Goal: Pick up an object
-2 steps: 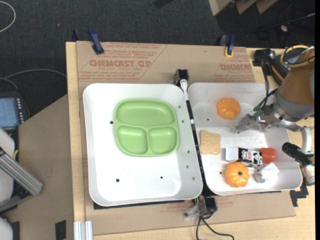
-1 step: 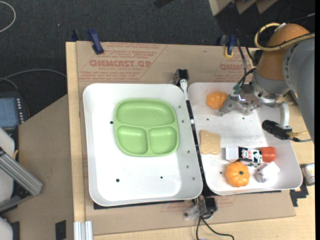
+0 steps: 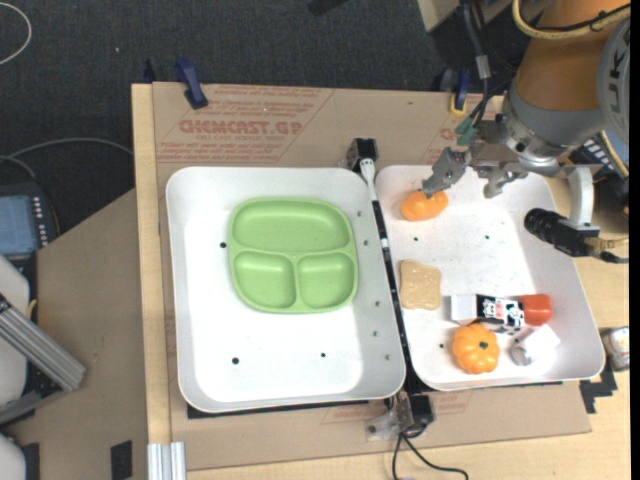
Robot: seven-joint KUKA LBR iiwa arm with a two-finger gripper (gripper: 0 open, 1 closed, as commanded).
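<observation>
The hand (image 3: pixel 466 174), fingers spread apart, hung over the right bin (image 3: pixel 560 368) beside a small orange fruit (image 3: pixel 424 206); nothing lifted yet.

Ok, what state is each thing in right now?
Gripper: open, one finger touching the orange piece.
Orange piece: lying in the right bin, not lifted.
Green tray: flat in the left bin.
Pumpkin: upright.
Cracker: lying flat.
</observation>
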